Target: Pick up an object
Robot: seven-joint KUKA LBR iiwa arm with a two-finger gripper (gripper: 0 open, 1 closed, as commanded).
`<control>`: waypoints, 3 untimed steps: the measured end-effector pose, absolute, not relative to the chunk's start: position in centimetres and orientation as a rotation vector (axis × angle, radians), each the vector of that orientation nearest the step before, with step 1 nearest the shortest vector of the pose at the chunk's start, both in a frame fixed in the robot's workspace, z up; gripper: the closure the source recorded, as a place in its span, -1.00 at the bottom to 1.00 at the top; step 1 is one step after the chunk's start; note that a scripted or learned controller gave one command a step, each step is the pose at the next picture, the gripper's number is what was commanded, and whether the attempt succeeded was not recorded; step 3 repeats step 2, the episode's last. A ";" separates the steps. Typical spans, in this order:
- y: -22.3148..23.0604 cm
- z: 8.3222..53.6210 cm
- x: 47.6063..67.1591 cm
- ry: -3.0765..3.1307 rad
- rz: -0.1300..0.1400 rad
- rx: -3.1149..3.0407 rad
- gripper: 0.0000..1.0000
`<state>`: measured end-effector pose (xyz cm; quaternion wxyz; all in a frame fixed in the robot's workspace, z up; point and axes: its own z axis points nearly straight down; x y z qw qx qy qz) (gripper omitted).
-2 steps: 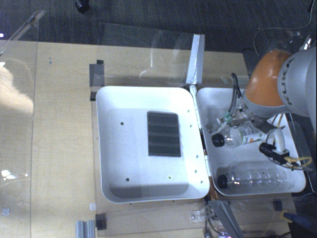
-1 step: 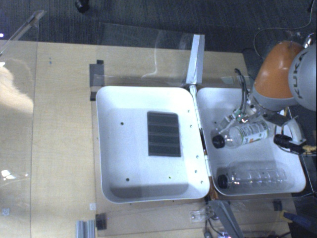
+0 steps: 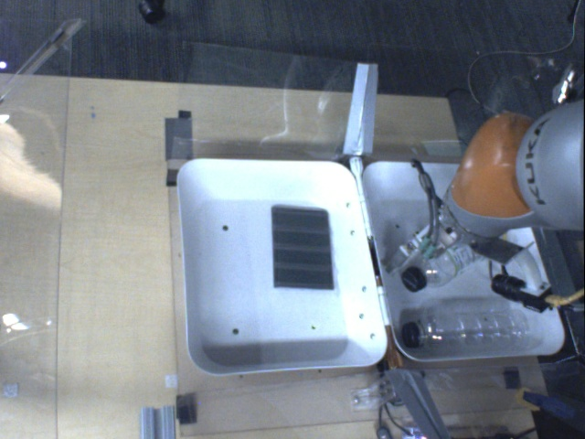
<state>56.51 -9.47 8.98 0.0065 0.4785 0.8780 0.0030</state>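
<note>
The right bin holds two clear plastic bottles. The larger bottle lies on its side along the near wall, its black cap pointing left. A smaller clear bottle with a black cap lies mid-bin. My gripper hangs right over this smaller bottle, under the grey wrist and orange band. The arm and the glare on the plastic hide how the gripper meets the bottle. A dark ribbed rectangular pad lies flat in the middle of the left bin.
A metal divider post rises between the bins at the back. Black cables trail off the wrist over the right bin's right side. Clear panels stand on the wooden bench to the left.
</note>
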 end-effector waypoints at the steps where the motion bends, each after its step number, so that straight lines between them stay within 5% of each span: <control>1: -9.4 10.3 56.8 2.739 0.018 1.495 1.00; 2: -4.7 18.6 55.0 2.946 0.006 1.064 1.00; 3: -4.7 18.6 55.0 2.946 0.006 1.064 1.00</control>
